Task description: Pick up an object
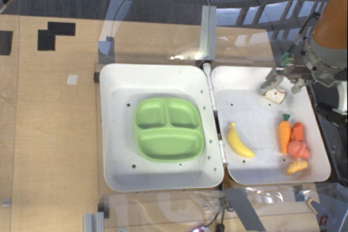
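Note:
In the right bin [255,171] lie a yellow banana [239,142], an orange carrot [284,136], a red lumpy toy food [298,145] touching the carrot's right side, and a small yellow-orange piece [297,167] below them. A small white item with a red spot [275,96] lies near the bin's far right corner. My gripper [283,86] hangs just over that white item, open, with one finger on either side of it and slightly above. Nothing is held between the fingers.
The left bin [117,171] holds a green divided plate [168,129] at its middle. A metal post [209,30] stands behind the seam between the bins. The arm's orange band [331,27] is at the right edge.

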{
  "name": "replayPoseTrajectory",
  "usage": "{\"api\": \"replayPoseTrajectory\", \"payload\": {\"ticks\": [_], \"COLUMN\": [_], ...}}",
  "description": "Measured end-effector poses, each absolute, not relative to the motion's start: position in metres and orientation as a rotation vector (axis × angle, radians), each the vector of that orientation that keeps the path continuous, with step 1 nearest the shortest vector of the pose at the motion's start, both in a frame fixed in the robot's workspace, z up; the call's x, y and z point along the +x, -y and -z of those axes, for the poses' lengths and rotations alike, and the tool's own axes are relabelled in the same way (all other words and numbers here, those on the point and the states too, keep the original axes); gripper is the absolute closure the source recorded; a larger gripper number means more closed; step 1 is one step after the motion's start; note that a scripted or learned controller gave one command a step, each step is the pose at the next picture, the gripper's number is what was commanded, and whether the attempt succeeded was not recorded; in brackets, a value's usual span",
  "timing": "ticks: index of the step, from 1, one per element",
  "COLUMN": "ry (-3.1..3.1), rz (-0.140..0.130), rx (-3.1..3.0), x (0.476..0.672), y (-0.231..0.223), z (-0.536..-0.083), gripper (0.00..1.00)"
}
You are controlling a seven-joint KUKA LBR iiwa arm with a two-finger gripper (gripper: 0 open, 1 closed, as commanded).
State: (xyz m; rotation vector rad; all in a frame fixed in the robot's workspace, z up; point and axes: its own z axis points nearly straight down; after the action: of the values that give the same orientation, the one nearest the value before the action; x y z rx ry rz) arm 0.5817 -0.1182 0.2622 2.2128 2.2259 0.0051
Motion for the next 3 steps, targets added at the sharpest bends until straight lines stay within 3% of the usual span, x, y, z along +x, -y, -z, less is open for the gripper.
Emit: {"api": "replayPoseTrajectory", "payload": {"ticks": [1, 2, 3], "ry": [-2.483, -2.745, -2.65], "rz": [-0.005, -0.004, -0.016], "rx": [1.92, 1.52, 1.655], "x": [0.607, 0.569, 0.503], "y": [0.037, 0.089, 0.096], "z": [-0.185, -0.103, -0.091], "gripper": [0.0, 0.0, 0.0]}}
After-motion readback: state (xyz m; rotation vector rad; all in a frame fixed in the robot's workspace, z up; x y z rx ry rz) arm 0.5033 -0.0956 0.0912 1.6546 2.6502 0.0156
